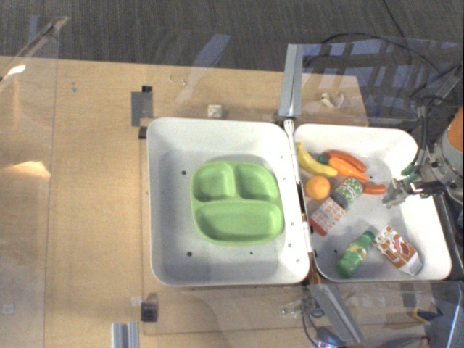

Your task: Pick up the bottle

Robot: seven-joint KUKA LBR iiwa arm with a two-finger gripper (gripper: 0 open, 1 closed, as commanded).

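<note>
The bottle (354,255) is small and green with a pale cap. It lies tilted in the front part of the right bin (377,140). My gripper (402,185) hangs over the right side of that bin, above and to the right of the bottle and apart from it. It is open, with nothing between its fingers.
The right bin also holds a banana (310,161), carrots (348,163), an orange (317,187), a small can (347,192), a red-and-white box (328,216) and a carton (397,249) beside the bottle. The left bin (167,194) holds a green divided plate (235,201).
</note>
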